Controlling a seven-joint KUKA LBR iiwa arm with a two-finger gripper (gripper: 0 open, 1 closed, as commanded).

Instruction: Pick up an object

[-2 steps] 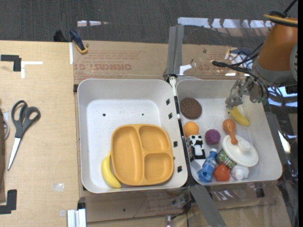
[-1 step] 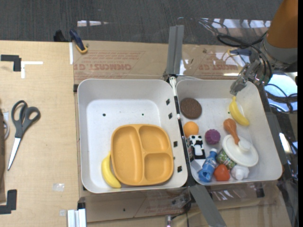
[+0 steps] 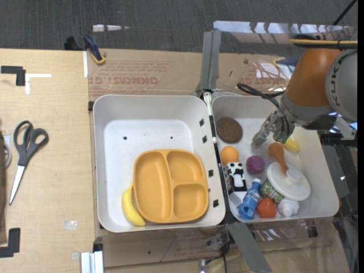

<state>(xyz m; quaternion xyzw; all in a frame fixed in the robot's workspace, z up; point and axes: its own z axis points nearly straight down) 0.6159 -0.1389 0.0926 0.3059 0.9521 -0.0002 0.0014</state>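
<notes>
Claw [image 3: 272, 133] low over right bin [image 3: 324, 169]

Tray [image 3: 170, 185] in left bin [image 3: 108, 129]

Right bin [image 3: 327, 169]: brown cookie [image 3: 230, 129], orange ball [image 3: 229, 154], purple ball [image 3: 255, 164] (toys clustered).

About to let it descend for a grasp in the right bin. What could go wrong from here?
1. The right bin is crowded: the carrot, yellow piece and white lid lie close together below the gripper, so it may nudge or grab two.
2. The purple ball and orange ball could roll if bumped.
</notes>
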